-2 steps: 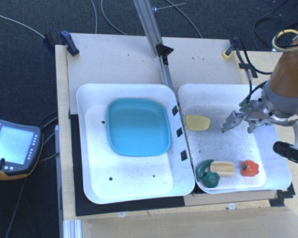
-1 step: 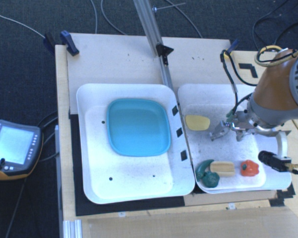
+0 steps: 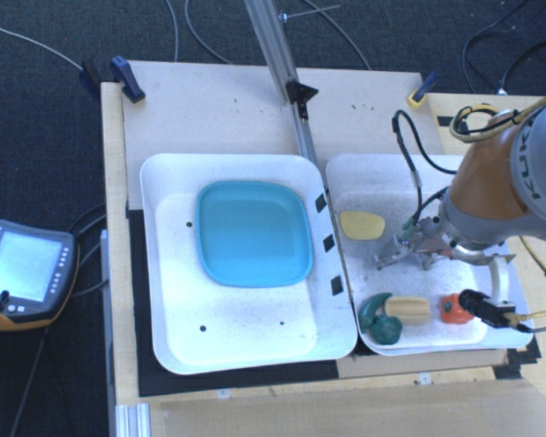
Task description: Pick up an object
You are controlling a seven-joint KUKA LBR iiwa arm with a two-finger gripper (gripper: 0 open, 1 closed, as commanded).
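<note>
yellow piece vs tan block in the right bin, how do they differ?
Colour: the yellow piece is pale yellow; the tan block is light wood-brown.
Shape: the yellow piece is flat and rounded; the tan block is a longer, boxier bar.
Place: the yellow piece lies alone near the bin's left wall; the tan block lies at the front edge, right beside a green object.
Shared: both rest in the right bin, neither held.

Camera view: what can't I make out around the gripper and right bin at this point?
- Gripper: finger state too small and cluttered to read.
- Right bin: far right side hidden under the arm.
- Green object: too small to identify.
- Orange-red object: partly covered by a black cable.
</note>
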